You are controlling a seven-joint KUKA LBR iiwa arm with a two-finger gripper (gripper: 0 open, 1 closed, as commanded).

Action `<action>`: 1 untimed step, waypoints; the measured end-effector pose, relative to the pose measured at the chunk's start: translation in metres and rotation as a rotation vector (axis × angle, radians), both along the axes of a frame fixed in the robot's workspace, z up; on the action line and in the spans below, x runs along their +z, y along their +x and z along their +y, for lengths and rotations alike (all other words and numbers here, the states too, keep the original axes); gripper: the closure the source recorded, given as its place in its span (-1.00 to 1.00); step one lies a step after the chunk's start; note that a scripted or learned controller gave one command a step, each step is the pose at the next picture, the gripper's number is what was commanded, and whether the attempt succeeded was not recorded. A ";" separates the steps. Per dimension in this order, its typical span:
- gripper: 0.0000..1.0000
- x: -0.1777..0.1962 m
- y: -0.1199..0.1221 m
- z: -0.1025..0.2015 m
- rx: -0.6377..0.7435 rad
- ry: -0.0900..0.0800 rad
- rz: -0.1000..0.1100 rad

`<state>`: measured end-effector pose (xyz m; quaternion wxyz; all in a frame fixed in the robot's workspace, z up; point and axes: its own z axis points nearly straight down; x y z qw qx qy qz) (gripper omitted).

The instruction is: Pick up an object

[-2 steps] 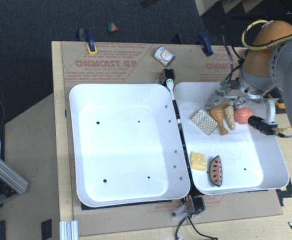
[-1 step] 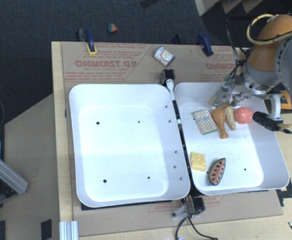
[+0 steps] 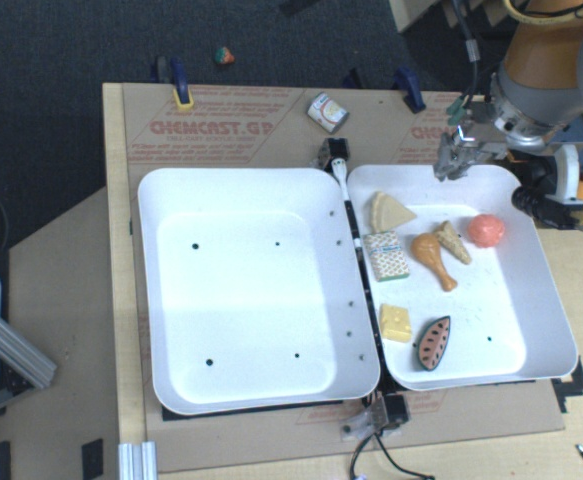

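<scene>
My gripper hangs over the far rim of the right bin, above and behind the objects, with nothing seen between its fingers. In that bin lie a tan wedge, a pale green patterned block, an orange-brown drumstick, a small beige piece touching it, a pink ball, a yellow cheese cube and a watermelon slice.
The left bin sits beside the right one, sharing a black hinge line. A small white box lies on the cardboard behind the bins. Blue clamps hold the board's far edge.
</scene>
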<state>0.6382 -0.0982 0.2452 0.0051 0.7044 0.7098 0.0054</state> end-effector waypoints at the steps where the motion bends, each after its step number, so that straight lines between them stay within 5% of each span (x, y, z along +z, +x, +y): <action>1: 1.00 -0.022 -0.058 0.078 0.000 0.004 0.021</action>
